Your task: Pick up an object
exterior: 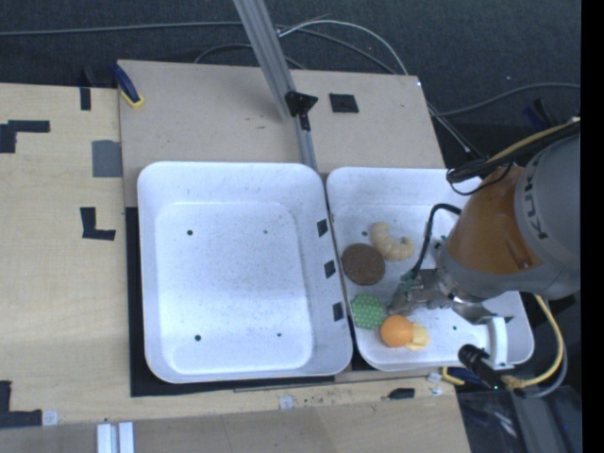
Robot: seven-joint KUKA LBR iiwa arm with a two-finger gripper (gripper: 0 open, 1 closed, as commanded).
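Several small objects lie in the right bin (pixel 396 185): a brown round disc (pixel 362 263), a pale beige curved piece (pixel 391 242), a green textured piece (pixel 368 310) and an orange ball-like piece with a yellow part (pixel 401 332). My gripper (pixel 412 293) hangs low over the right bin, just right of the brown disc and green piece and directly above the orange piece. The arm's grey body and orange band (pixel 491 229) cover the bin's right half. I see nothing held by the gripper.
The left bin (pixel 226 272) lies beside the right one, their rims meeting in the middle. A grey metal pole (pixel 274 64) slants over the bench from the top. Cables (pixel 528 376) trail at the right edge near the arm.
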